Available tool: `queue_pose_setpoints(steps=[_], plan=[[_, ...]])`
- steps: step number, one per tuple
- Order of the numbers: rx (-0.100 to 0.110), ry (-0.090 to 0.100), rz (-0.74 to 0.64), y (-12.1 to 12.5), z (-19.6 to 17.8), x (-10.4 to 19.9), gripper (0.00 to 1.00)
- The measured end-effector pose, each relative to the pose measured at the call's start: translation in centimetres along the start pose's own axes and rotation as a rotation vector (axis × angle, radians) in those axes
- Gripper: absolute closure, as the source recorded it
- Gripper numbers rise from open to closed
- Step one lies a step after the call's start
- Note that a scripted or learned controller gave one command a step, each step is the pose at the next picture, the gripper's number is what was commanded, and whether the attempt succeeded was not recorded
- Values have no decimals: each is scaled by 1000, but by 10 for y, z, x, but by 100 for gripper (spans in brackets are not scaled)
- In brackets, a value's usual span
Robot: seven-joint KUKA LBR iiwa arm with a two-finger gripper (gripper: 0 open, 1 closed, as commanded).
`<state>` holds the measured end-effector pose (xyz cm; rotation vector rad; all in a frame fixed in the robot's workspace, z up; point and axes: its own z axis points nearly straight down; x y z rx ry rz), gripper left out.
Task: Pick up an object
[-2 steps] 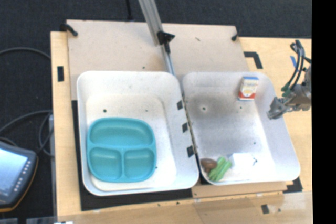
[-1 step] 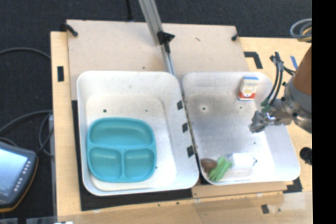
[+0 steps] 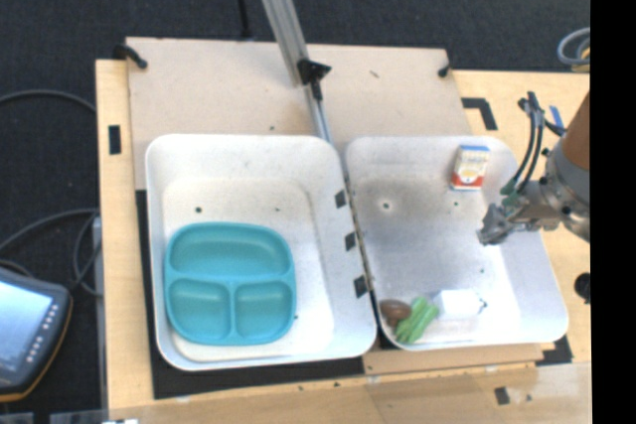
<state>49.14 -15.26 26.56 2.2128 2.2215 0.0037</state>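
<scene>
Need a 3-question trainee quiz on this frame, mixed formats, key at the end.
1. True or false: the teal divided plate lies in the right bin.
2. Which item sits nearest the right bin's far edge?
A. green object
B. small red-and-white carton
C. brown object
3. Fill in: the hand is over the ___ bin, with nothing seen between its fingers.

Key
1. False: it lies in the left bin.
2. B. The green and brown objects lie by the near edge, beside a small white item.
3. right
</scene>
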Motion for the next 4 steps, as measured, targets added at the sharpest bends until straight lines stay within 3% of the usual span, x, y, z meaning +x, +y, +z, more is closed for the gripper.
queue_pose_setpoints(steps=[1,3,4], plan=[[10,5,-3,-2,69,58,100],[5,5,-4,-1,64,185,100],[5,4,-2,-1,64,224,100]])
